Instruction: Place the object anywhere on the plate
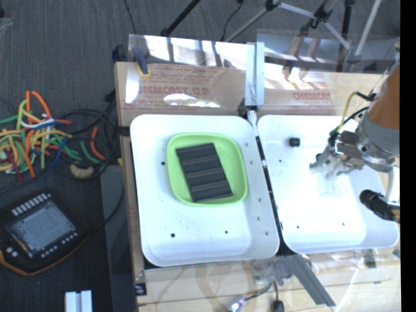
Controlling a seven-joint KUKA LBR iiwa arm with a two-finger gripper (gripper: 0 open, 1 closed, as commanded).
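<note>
A dark grey ridged rectangular block (205,172) lies flat on the green plate (175,174), which sits in the left white bin (195,239). The block covers most of the plate's middle, and its long side runs away from the camera. My gripper (330,166) hangs over the right white bin (325,226), near its right side. It is well apart from the block and the plate. The orange-banded arm comes in from the right edge.
A small black item (294,142) rests in the right bin's far part, left of the gripper. A bundle of coloured cables (36,135) and a pendant controller (39,229) lie on the floor to the left. Clear panels (195,77) stand behind the bins.
</note>
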